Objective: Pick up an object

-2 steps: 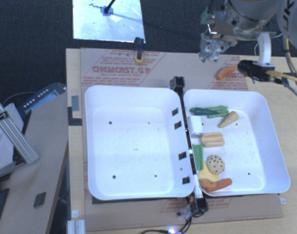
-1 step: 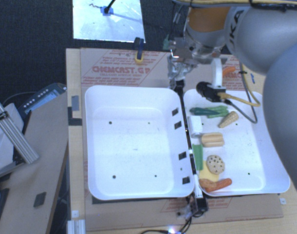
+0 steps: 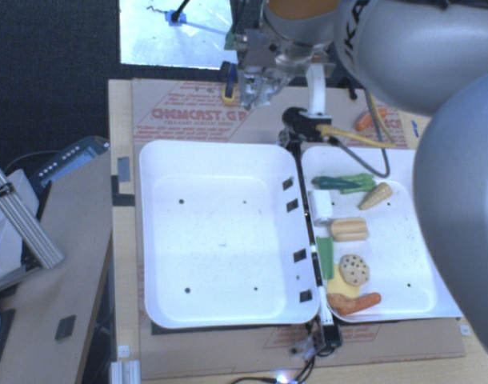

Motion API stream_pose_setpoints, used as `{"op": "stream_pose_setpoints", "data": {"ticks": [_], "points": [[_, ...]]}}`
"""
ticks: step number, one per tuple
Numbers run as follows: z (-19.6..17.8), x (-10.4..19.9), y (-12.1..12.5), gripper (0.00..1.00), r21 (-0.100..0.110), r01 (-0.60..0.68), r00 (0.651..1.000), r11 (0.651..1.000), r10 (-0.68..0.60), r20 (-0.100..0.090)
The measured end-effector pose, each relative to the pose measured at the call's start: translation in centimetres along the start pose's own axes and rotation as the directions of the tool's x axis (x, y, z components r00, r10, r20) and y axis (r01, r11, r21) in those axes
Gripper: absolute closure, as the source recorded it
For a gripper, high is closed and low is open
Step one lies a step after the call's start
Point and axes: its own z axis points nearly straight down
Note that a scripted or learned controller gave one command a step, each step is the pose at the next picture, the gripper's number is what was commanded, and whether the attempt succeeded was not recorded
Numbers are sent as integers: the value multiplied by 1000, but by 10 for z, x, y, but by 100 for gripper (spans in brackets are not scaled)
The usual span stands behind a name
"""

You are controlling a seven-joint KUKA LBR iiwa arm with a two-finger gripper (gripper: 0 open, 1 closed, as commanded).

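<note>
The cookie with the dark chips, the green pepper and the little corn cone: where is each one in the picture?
Cookie (image 3: 354, 269): camera view, on its speckled top face.
Green pepper (image 3: 344, 183): camera view, on the middle of its long body.
Corn cone (image 3: 375, 196): camera view, on its yellowish side.

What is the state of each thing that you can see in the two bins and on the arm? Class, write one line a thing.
left bin: lies flat, bare white floor.
right bin: holds the toy foods along its left side.
green pod: lies flat.
corn cone: lies tilted.
bread roll: lies flat.
cookie: lies face up.
orange carrot: lies flat by the near wall.
gripper: raised beyond the bins, nothing seen between its fingers.
</note>
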Motion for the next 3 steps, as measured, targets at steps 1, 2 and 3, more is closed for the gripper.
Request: {"op": "stream_pose_setpoints", "data": {"ticks": [1,2,3], "points": [[-198,6,1,100,-14,-4,1000,1000,4,1],[-66,24,-16,100,16,-4,1000,1000,4,7],[57,75,-78,100,22,-1,1000,1000,1,7]]}}
